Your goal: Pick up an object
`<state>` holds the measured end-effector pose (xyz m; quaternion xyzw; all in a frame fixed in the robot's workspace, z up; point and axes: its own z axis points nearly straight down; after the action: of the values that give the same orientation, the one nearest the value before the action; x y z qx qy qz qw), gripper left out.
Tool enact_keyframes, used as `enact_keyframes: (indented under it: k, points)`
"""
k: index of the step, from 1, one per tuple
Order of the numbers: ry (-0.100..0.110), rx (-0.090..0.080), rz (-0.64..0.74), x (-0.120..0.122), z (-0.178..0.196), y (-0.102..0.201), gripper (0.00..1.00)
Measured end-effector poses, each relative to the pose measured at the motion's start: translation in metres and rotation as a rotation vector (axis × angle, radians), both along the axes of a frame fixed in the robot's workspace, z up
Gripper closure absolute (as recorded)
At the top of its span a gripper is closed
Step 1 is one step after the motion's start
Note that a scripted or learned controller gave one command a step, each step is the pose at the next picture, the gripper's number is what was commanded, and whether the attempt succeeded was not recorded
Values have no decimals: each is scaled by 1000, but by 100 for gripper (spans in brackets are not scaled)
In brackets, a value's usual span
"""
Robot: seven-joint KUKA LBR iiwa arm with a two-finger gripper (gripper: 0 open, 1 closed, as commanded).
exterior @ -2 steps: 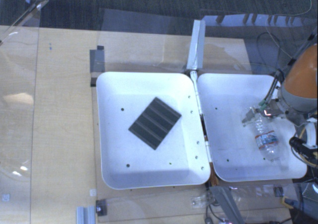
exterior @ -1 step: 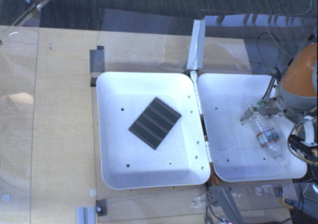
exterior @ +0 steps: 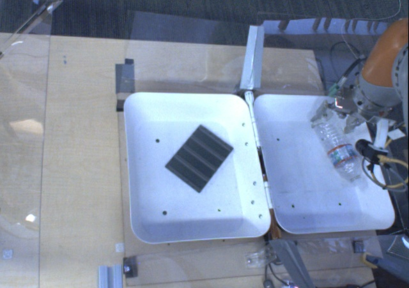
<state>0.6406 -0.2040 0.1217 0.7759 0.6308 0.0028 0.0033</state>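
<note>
Bottle (exterior: 337,145): clear plastic, lying in right bin (exterior: 300,204), far-right part.
Gripper (exterior: 337,109): just above bottle's far end; finger state cannot tell.
Left bin (exterior: 147,210): dark ridged slab (exterior: 199,158).

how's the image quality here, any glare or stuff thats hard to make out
Camera view: even overhead light, soft shadows along the bin rims; the white bins look bright and nearly featureless; the dark ribbed block is crisp with strong contrast; the clear plastic bottle in the right bin blends into the white and its outline is hard to trace; faint reflections on the transparent sheet at the left; the gripper is cluttered by cables.
</note>
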Motion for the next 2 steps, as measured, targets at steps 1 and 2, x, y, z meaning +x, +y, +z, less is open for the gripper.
enact_keyframes:
  k: [1,2]
  points:
    - [-15,-7,23,-10,-26,6,0]
    - [-18,-7,83,-32,-25,8,0]
